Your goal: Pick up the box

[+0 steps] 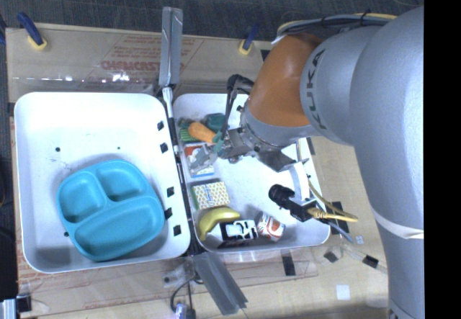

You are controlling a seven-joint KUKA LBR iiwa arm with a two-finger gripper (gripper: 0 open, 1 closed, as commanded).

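A small flat box [207, 194] with a yellow and blue pattern lies in the right bin [317, 235], near its left wall. My gripper [210, 157] is low in that bin just behind the box, over a red and white packet [195, 158]. Metal parts of the gripper overlap the packet, and nothing can be seen held. The grey arm with its orange band comes in from the right and hides the bin's back right part.
An orange carrot [201, 132] and a teal piece [215, 122] lie behind the gripper. A yellow banana [215, 217], a black and white item [240, 231] and a red and white can [271, 227] sit along the front wall. The left bin [43, 116] holds a blue divided tray [112, 207].
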